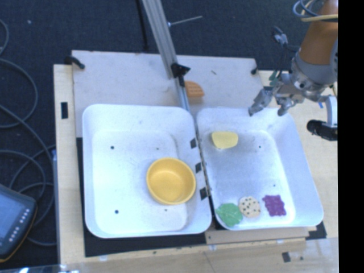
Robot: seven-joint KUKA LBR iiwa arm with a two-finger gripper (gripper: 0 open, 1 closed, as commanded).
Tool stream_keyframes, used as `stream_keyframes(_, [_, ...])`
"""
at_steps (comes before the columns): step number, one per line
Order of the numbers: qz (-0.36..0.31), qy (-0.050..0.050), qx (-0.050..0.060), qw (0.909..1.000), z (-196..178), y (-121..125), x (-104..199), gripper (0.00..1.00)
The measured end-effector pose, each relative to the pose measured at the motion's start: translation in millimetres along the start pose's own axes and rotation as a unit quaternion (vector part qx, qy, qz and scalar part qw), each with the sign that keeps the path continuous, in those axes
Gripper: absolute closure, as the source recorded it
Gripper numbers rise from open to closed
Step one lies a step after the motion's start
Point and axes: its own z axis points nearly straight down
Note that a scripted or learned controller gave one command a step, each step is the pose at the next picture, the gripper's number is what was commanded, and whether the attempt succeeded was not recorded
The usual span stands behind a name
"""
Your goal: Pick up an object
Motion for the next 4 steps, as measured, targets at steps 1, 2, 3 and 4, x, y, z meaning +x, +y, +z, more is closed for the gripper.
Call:
stream_keyframes(1, [0.000,-0.001,0.000,1.0000,-0.2,-0.2,-0.5,0.00])
stream_keyframes(2, [-0.001,0.000,0.002,1.0000,55.0,6.7,5.3,0.00])
stream_keyframes(3, [0.002,0.000,0.003,1.0000,114.4,-0.9,-0.8,0.00])
stream_keyframes(4, [0.002,-0.001,0.001,1.0000,139.0,-1.0,-2.2,0.00])
